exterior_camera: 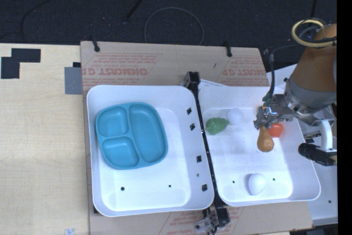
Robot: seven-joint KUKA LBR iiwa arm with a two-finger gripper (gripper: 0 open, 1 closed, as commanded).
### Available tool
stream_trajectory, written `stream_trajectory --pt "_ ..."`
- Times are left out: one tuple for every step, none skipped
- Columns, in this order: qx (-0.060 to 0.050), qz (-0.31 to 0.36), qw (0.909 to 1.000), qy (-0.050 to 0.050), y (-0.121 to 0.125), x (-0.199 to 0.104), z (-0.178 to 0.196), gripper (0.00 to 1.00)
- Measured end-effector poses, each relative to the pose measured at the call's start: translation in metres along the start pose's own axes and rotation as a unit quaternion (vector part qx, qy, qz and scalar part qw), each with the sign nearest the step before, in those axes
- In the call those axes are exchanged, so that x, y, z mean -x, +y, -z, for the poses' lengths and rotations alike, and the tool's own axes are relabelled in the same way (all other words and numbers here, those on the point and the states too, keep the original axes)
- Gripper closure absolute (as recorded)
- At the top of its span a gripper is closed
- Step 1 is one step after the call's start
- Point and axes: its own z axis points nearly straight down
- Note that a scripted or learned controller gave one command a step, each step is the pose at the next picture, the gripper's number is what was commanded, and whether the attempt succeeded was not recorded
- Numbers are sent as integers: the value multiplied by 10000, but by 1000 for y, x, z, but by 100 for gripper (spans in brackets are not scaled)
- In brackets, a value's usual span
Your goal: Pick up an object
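My gripper hangs over the right side of the right bin, reaching in from the right. Directly under its tip is a brown pear-shaped object, whose narrow top meets the gripper's lower end. A small red-orange object sits just to the right of it, partly behind the gripper. Further left in the same bin lie a green leafy object and a small white ball. A white egg-shaped object rests near the bin's front edge.
The left bin holds a blue divided plate. A black divider with clips runs between the bins. The arm's grey body and black cable fittings overhang the right bin's right rim.
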Motion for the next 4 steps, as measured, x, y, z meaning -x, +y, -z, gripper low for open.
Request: stream_trajectory --pt "-32 0 10000 6 0 0 -3 100" --pt "-25 17 10000 15 4 -49 8 100" --pt "-46 17 10000 19 -4 -107 2 100" --pt "-31 18 10000 15 -9 -156 14 100"
